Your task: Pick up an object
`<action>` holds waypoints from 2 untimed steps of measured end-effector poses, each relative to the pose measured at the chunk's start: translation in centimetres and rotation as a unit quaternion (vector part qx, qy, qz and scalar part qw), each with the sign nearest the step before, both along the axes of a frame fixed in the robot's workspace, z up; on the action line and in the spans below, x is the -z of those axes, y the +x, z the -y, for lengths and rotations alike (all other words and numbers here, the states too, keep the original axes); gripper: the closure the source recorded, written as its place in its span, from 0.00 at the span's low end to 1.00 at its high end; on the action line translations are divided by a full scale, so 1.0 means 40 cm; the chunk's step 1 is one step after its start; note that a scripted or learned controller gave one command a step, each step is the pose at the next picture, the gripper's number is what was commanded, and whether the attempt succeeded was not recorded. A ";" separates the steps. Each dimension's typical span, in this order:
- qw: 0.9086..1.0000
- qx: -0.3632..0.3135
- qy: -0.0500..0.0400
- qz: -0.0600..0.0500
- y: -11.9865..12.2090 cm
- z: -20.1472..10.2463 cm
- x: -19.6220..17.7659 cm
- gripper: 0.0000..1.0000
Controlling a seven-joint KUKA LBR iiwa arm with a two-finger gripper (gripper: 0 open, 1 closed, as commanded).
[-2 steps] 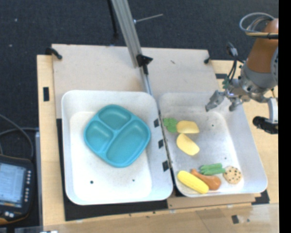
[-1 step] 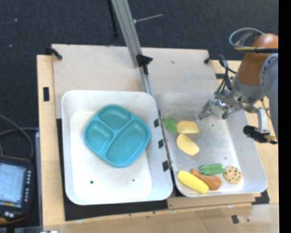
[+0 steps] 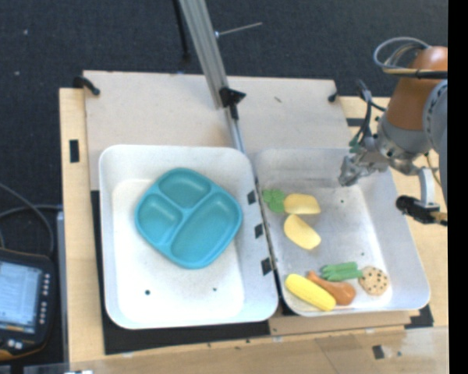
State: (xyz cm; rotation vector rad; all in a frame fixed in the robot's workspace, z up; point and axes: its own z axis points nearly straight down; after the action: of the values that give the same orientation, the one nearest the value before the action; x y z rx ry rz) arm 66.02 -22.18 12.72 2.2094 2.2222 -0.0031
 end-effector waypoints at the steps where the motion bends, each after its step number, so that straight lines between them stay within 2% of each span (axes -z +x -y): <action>1: 1.000 0.000 0.003 0.002 0.017 0.006 -0.115 1.00; 2: 1.000 0.000 0.002 0.002 0.011 -0.002 -0.276 1.00</action>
State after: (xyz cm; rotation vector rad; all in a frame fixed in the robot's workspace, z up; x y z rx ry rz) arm 66.47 -22.11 23.74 2.2104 2.2211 0.0070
